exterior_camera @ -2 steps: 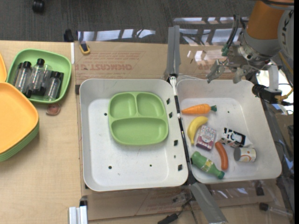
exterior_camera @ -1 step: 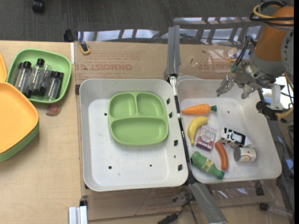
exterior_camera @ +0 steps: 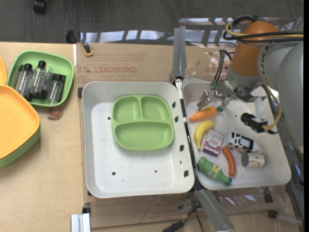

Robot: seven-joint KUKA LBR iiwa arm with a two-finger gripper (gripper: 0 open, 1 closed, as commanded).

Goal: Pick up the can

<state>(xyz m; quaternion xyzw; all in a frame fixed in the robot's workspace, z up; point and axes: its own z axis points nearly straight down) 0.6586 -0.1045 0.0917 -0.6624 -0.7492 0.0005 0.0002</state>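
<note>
The can is small and pale and lies on its side near the front right corner of the right bin. My gripper hangs over the back left part of that bin, just behind an orange carrot and well away from the can. Its fingers stand open with nothing between them.
The right bin also holds a banana, a pink box, a black-and-white carton, a red sausage and a green bottle. A green divided plate lies in the left bin. Orange plates and a green tray of bottles sit on the bench at left.
</note>
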